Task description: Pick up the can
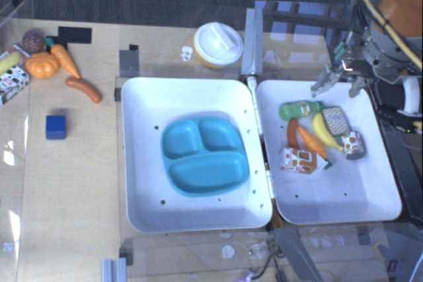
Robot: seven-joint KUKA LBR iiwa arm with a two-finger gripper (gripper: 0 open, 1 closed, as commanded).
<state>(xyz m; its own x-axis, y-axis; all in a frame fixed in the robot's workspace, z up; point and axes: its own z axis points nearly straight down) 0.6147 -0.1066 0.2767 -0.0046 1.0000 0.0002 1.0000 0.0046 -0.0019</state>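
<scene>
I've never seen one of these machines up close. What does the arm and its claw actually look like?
The arm comes in at the right of the camera view: grey metal with a rounded orange band above the wrist. Black and pale tan cables loop around it. At its tip sits the gripper, a small grey metallic piece with thin prongs and a few teal touches on the wrist just above it.

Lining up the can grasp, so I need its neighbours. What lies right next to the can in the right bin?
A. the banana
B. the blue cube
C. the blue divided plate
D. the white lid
A: the can lies on its side by the right bin's right wall, with the banana just to its left.
</scene>
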